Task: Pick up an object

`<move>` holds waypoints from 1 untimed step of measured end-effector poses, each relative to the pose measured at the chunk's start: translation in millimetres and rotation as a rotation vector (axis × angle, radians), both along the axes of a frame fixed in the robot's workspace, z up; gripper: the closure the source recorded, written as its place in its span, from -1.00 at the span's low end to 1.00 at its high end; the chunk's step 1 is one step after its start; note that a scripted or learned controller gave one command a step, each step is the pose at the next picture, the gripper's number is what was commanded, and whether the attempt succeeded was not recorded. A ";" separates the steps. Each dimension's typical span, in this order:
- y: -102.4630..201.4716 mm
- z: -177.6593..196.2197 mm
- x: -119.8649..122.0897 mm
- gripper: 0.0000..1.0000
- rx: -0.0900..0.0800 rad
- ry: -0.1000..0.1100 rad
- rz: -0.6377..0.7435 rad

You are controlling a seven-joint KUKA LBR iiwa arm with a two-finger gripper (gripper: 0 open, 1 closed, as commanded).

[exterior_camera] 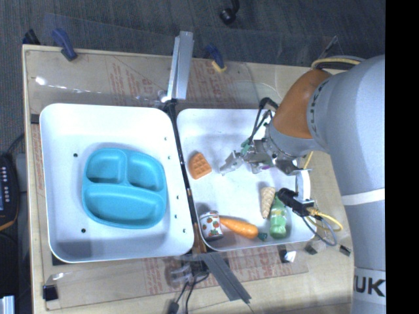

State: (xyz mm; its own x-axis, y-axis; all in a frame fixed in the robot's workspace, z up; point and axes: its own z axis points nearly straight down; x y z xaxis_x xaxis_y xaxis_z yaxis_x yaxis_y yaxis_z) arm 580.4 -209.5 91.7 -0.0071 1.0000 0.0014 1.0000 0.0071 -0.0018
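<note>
The grey arm [347, 129] with its orange band is shown reaching over the right-hand shallow white bin [216, 126]. The pincer [230, 163] is seen with fingers apart, clamped on nothing. The orange plastic carrot [239, 227] lies below it; the orange waffle-textured wedge [200, 165], just left of it, is judged nearest, and should be centred between the fingers before descent.
</note>
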 end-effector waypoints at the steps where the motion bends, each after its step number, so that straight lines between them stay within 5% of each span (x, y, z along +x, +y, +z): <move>1: -0.2 0.6 41.7 -1.00 -0.001 -0.001 0.001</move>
State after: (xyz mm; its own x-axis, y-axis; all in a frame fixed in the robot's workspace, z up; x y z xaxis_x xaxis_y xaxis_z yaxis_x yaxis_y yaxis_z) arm 622.1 -209.7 92.3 -0.0079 1.0000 0.0007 1.0000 0.0079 -0.0010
